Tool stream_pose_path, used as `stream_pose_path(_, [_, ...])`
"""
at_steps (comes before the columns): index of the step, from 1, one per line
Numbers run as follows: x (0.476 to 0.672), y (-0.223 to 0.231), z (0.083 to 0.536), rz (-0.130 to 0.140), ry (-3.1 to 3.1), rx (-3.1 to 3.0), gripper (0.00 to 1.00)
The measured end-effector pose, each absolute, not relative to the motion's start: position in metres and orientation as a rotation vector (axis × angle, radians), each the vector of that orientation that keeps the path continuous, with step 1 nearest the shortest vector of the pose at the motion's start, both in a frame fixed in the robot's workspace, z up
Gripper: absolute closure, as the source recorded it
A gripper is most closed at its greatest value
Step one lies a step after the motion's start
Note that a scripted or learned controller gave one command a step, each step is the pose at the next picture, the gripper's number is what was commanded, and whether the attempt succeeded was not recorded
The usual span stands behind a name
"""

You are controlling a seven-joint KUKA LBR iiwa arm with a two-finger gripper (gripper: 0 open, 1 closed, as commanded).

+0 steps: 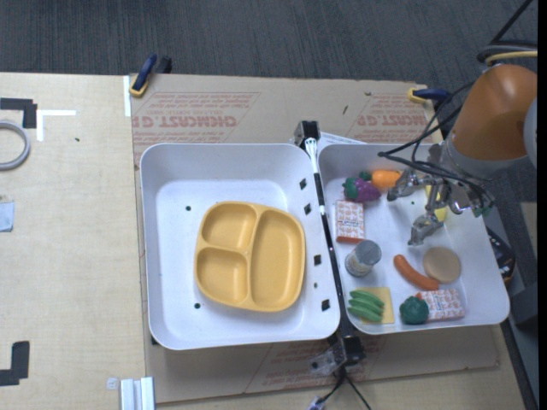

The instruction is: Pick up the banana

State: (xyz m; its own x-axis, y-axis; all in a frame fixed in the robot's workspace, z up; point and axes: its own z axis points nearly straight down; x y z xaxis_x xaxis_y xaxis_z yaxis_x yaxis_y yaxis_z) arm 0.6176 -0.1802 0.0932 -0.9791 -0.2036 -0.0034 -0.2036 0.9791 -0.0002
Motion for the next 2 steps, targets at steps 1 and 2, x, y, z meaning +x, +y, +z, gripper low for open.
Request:
stream_pose_path(1, [0.609,-0.222,0.093,-0.001,3.105,-0.442,0.0])
stream_pose_path(2, [0.61,-0.221,0.104,-0.001,3.101,-0.434,1.0])
